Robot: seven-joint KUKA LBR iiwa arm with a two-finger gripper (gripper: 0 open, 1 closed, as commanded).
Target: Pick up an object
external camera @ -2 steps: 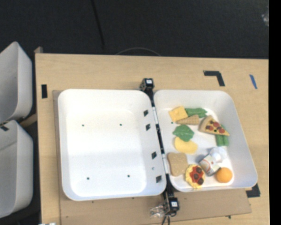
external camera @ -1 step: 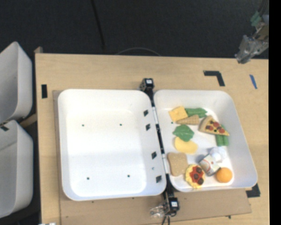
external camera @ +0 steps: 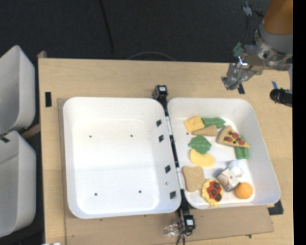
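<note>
The right bin (external camera: 259, 137) holds several toy foods: a yellow cheese block (external camera: 193, 123), a green leafy piece (external camera: 214, 121), a pizza slice (external camera: 231, 137), a green leaf (external camera: 200, 144), a yellow piece (external camera: 202, 159), a slice of bread (external camera: 193, 177), a small round pizza (external camera: 212, 190), a white can (external camera: 229, 176) and an orange (external camera: 244, 190). My gripper (external camera: 234, 81) hangs above the bench behind the right bin's far edge, with nothing seen between its fingers. Its fingers are small and blurred here.
The left bin (external camera: 112, 157) lies beside the right one, joined by a black hinge strip (external camera: 169, 147). White boxes (external camera: 7, 137) stand off the bench's left side. A black part (external camera: 280, 96) sits at the right edge.
</note>
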